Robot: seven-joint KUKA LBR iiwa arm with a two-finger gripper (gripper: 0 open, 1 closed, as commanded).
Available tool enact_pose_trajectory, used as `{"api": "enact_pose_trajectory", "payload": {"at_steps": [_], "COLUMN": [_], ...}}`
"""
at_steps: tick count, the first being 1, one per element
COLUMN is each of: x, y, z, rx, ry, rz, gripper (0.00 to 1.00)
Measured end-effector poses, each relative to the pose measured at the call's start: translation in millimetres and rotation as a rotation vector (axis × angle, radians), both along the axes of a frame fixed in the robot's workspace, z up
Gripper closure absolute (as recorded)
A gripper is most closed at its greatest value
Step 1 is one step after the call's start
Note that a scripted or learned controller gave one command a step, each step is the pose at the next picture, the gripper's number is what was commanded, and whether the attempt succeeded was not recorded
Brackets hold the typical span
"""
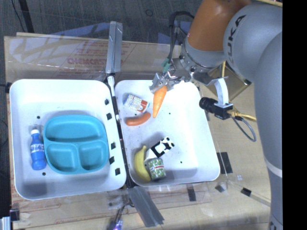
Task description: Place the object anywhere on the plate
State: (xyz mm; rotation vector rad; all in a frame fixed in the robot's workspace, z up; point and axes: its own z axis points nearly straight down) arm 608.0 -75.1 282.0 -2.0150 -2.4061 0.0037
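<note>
We see the gripper [163,80] at the twelve o'clock end of the right bin [194,128], its jaws clamped on the thick top of the carrot [159,101], which hangs tip-down and tilted toward seven o'clock, above the bin floor. The blue plate [75,143] lies in the left bin [24,128], well apart, off at eight o'clock from the carrot.

To carry this step well, we judge we should keep the carrot high enough that its tip passes over the hot dog [137,120] and the small box [135,101] just beside it, then over the raised rims where the two bins meet. The carrot hangs at a slant, so a smooth move should keep it from swinging or slipping.

Open room is good over the plate: its large upper compartment is the widest target. The blue bottle [37,150] lies touching the plate's nine o'clock edge, so we would aim short of it. The banana [139,164], can [156,168] and black-and-white toy [162,147] sit at the right bin's six o'clock end, clear of that path.
</note>
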Motion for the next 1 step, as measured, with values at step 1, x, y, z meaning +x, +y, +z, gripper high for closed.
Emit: {"api": "enact_pose_trajectory", "payload": {"at_steps": [1], "x": [-25.4], "y": [68.9], "z": [-90.5], "rx": [0.0], "ry": [0.001], "rz": [0.1], "gripper": [1.0]}}
